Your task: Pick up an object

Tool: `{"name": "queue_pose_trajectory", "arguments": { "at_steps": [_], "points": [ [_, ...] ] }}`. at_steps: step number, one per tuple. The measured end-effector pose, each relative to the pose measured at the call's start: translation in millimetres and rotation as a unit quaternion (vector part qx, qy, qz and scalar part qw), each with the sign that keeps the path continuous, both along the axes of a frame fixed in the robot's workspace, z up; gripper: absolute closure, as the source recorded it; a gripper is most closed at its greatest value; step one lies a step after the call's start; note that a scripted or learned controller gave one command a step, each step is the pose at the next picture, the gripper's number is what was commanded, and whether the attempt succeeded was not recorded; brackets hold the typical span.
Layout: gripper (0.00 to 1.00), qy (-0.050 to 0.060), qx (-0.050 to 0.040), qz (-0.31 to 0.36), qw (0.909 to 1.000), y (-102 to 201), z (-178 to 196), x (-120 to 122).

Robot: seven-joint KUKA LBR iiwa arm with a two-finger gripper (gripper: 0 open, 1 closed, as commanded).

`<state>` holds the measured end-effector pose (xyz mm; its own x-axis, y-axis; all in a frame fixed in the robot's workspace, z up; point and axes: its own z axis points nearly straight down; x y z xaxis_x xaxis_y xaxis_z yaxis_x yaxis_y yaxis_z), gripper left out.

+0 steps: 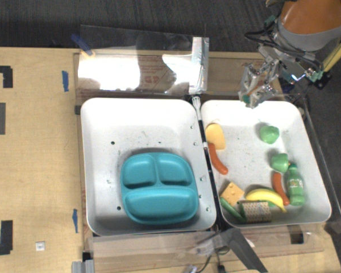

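In the left half of the frame, on the tabletop (28,169), the left bin (96,124) carries a teal compartment tray (158,187), lying flat toward the lower part of that bin and well apart from the arm. Just right of the divider, the right bin (238,124) holds the loose items: a yellow-orange piece (215,134) near its upper left with an orange carrot-like piece (218,159) running down from it, a cheese wedge (233,193) and a banana (265,197) along the bottom, a round green item (269,133) in the upper right of the bin, a second green item (280,162) below that, and a green bottle (295,185) by the right wall.

At the upper right of the frame the gripper (256,92) hangs over the top rim of the right bin, with nothing seen between its fingers; whether they are spread or pressed together I cannot tell, since the metal parts blur together there.

By my reading, the step in hand is the approach: no item is chosen or lifted yet. The nearest candidate is the round green item, which lies below and slightly right of the fingers in the picture, apart from them and free of neighbours. The next move calls for travelling down-frame into the bin, centring over that item and descending with the fingers wide enough to straddle it; its rounded shape may let it slip out.
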<state>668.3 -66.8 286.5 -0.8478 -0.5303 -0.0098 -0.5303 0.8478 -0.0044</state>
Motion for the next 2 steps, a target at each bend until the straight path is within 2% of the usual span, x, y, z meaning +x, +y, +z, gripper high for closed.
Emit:
{"name": "queue_pose_trajectory", "arguments": {
  "at_steps": [1, 2],
  "points": [
    [1.0, 0.001, -0.0001, 0.039, 0.9992, 15.4, 0.5, -0.2],
    [1.0, 0.0, -0.0009, 0.107, 0.9943, 11.8, 21.3, 0.0]
  ]
}}
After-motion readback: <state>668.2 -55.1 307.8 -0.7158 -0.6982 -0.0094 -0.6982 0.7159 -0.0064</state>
